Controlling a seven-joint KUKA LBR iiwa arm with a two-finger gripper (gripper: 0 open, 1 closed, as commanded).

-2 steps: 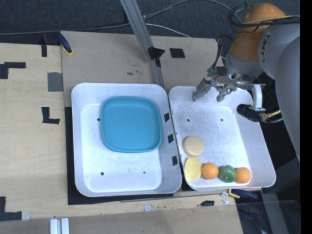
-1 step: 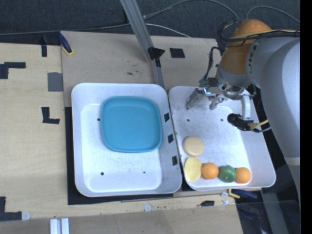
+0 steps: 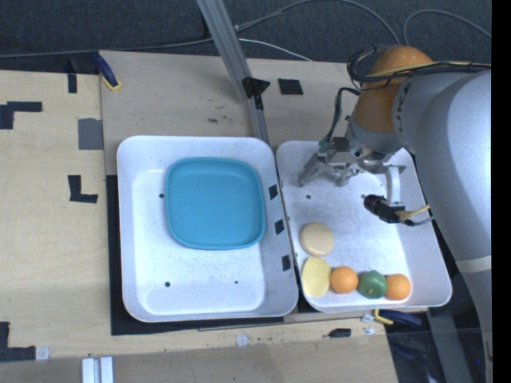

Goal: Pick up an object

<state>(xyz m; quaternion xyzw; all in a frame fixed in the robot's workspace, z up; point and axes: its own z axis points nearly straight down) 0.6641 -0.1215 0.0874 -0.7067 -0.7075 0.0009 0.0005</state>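
1. Even, bright overhead light is falling on both bins (image 3: 140, 294), left of the gripper (image 3: 331, 166).
2. Soft shadows are sitting just beneath the gripper.
3. The arm (image 3: 455, 158), right of it, is looking slightly blurred.

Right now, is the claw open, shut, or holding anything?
Claw: cannot be told from this view; it sits over the back of the right shallow white bin, apart from the fruit-like pieces along the front.

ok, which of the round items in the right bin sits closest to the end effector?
The beige puck-shaped piece, alone above the row. The yellow one, two orange balls and the green one lie farther from the end effector.
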